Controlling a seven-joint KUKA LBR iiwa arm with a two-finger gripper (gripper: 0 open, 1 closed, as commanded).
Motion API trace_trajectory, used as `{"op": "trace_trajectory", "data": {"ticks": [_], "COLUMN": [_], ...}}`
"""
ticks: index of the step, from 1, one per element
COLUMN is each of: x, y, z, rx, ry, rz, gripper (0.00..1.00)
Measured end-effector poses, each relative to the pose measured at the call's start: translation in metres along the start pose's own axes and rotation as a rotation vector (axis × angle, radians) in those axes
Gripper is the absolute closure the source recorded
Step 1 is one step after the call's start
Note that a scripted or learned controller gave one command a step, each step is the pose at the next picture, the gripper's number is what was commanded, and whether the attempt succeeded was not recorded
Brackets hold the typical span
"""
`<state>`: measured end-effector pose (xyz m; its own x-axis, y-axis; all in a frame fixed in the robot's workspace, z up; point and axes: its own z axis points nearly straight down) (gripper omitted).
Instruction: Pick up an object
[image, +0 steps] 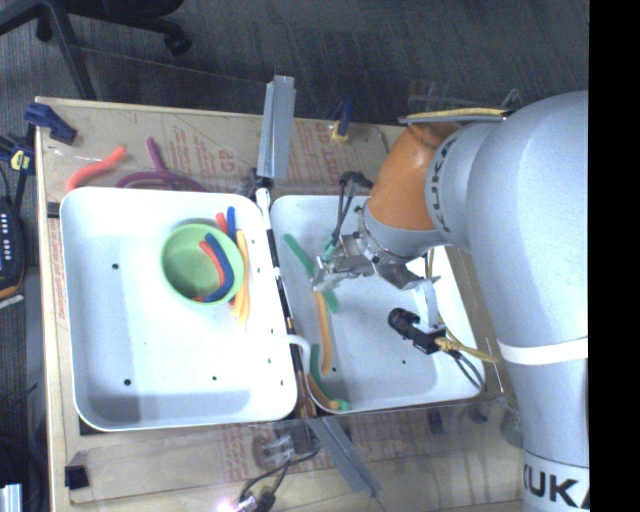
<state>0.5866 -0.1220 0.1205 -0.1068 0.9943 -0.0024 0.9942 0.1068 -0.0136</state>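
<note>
Gripper (333, 268) sits low in the right bin (400, 372), at its left half, reaching in from the grey arm (520, 220) that covers much of that bin's far side; whether it is open or closed cannot be told from this angle, and nothing can be seen caught in it. Just beside it, on the bin floor, a green strip (297, 251) lies slanted toward the bin's upper left corner, and its lower end runs in under the gripper. An orange strip (324, 335) starts right below the gripper and runs down the bin's left side. At that strip's foot a darker green strip (328, 397) curves along the bottom corner. The left bin (130, 345) holds a green bowl (192, 265) near its upper right, with a red strip (214, 254) and a blue strip (230, 221) draped in it and a yellow strip (243, 292) hanging over its right rim. On the bench (200, 130), beyond the left bin, lie a red-orange strip (95, 168) and a purple tube (160, 181).
</note>
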Motion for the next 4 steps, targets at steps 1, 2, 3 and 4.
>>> {"op": "trace_trajectory", "data": {"ticks": [1, 2, 3, 4], "x": [0.0, 0.003, -0.001, -0.001], "y": [0.0, -0.031, -0.031, -0.031], "z": [0.0, 0.03, 0.018, 0.018], "rx": [0.0, -0.009, -0.009, -0.009], "ry": [0.0, 0.002, -0.005, -0.005], "rz": [-0.001, -0.027, -0.029, -0.03], "gripper": [0.0, 0.0, 1.0, 0.0]}}
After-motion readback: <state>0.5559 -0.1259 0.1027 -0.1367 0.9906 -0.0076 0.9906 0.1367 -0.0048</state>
